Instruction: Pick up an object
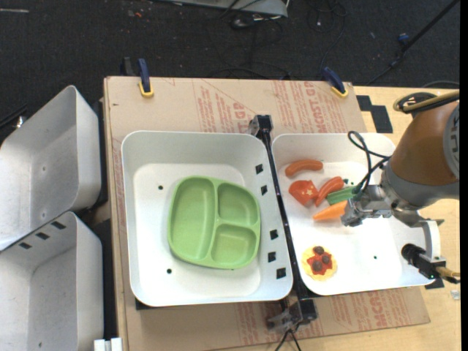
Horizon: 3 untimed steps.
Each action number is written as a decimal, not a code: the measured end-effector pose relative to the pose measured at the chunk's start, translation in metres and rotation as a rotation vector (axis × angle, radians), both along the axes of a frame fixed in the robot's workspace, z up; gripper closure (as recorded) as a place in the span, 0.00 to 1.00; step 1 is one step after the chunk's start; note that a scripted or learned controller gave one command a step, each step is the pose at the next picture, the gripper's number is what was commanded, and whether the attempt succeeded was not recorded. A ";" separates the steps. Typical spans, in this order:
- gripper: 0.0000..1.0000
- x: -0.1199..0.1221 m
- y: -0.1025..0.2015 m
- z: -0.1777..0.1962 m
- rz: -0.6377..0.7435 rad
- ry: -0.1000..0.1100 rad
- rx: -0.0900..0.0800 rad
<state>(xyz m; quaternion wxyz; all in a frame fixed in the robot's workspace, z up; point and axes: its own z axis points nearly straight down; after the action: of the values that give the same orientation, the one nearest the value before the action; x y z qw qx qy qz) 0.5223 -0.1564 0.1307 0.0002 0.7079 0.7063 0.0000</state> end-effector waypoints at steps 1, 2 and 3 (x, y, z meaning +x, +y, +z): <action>1.00 0.011 -0.003 0.053 0.004 -0.004 -0.001; 1.00 0.016 0.006 0.106 0.006 -0.005 -0.001; 1.00 0.017 0.006 0.159 0.005 -0.004 -0.001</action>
<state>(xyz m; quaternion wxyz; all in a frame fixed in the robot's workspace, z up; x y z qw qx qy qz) 0.5389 -0.1500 0.2893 0.0022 0.7061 0.7081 0.0011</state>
